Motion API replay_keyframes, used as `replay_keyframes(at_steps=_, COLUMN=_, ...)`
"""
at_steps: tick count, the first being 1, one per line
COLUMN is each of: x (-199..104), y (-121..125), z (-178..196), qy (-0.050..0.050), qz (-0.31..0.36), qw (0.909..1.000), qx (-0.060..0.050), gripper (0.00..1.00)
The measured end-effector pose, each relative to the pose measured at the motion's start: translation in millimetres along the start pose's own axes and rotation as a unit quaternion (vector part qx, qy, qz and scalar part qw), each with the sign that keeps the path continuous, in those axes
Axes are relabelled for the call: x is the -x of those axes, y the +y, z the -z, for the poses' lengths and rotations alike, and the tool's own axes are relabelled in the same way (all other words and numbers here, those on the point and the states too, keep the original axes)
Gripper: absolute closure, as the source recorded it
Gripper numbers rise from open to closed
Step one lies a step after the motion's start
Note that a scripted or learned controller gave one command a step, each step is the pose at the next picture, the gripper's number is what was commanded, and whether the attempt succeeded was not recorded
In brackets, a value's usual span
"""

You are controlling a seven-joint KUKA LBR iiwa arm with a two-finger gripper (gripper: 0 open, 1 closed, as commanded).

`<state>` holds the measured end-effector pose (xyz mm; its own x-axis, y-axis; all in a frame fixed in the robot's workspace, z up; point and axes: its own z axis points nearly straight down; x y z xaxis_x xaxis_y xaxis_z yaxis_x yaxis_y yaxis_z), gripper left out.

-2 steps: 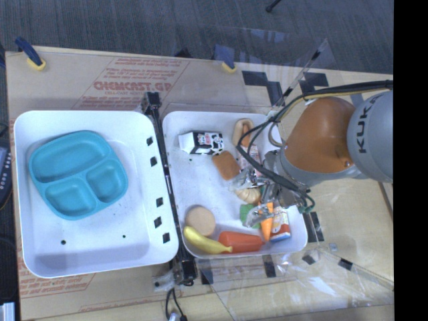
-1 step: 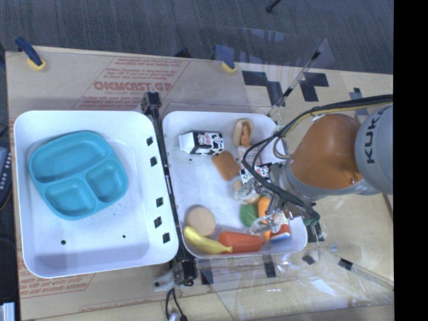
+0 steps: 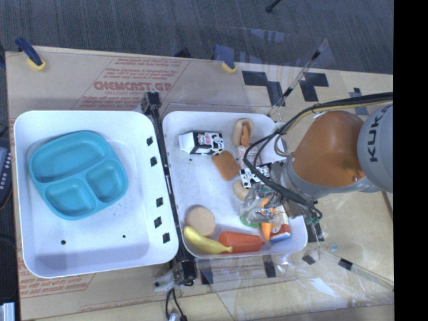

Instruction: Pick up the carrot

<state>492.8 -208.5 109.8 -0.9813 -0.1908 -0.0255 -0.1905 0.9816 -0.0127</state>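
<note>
The carrot (image 3: pixel 239 241), a long orange-red piece, lies along the front wall of the right bin (image 3: pixel 175 179), next to a yellow banana (image 3: pixel 204 241). My gripper (image 3: pixel 262 209) reaches down into the bin's front right corner, just above and to the right of the carrot's right end. A small orange piece (image 3: pixel 266 230) and a bit of green show right under the gripper. I see nothing lifted off the bin floor.
In the right bin also lie a milk carton (image 3: pixel 200 142), a hot dog (image 3: pixel 243 132), a bread piece (image 3: pixel 227 165), a round bun (image 3: pixel 200 219) and a small red-and-blue box (image 3: pixel 281 232). The left bin (image 3: pixel 27 246) bears a blue divided plate (image 3: pixel 77 173).
</note>
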Motion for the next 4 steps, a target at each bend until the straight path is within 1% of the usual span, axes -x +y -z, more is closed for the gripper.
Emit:
replay_keyframes(at_steps=1, x=9.6, y=-5.1, z=72.7, qy=0.010, qz=-0.094, qw=0.9955, qx=0.003, gripper=1.00)
replay_keyframes(at_steps=2, x=9.0, y=-4.7, z=71.2, qy=0.012, qz=-0.094, qw=0.9955, qx=0.004, gripper=0.00)
replay_keyframes(at_steps=3, x=26.0, y=-6.6, z=-18.2, qy=0.012, qz=-0.069, qw=0.9975, qx=0.005, gripper=0.00)
replay_keyframes(at_steps=4, x=28.5, y=-6.5, z=-6.6, qy=0.010, qz=-0.066, qw=0.9977, qx=0.004, gripper=1.00)
